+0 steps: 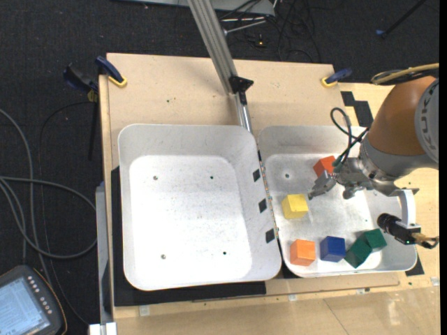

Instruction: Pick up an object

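The claw (323,185) hangs inside the right bin (279,142), with the left bin (133,138) well off to its left. One block (323,165) sits just behind it, touching or nearly so. Another block (295,206) lies just left and in front. Further in front, near the bin's front wall, four blocks (335,250) form a row.

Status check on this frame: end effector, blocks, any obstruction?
End effector low in right bin, between red block and yellow block. No block seen gripped. Orange block, blue block, green block along near wall.
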`<state>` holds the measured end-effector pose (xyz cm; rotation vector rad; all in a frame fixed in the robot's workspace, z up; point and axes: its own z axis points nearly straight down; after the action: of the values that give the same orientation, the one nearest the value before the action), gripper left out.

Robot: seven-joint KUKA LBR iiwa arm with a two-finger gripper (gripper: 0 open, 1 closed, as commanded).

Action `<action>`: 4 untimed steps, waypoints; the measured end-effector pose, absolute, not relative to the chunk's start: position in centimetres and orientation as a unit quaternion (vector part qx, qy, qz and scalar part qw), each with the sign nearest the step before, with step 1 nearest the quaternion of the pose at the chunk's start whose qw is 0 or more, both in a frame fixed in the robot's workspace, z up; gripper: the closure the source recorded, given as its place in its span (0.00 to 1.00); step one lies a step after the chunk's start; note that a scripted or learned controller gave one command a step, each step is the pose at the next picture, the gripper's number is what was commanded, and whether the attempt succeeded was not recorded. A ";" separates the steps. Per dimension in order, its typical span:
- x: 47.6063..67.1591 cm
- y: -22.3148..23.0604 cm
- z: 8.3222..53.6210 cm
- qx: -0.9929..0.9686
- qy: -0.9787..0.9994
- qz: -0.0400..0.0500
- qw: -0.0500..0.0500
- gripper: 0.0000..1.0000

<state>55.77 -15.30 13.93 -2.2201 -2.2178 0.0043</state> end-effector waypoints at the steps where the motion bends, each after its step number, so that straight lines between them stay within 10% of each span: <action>1: 55.9 -15.4 15.2 -0.708 -0.707 0.000 -0.001 1.00; 4: 55.5 -10.1 23.6 -0.705 -0.709 0.000 0.000 1.00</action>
<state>55.53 -10.10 23.56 -2.2139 -2.2280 -0.0010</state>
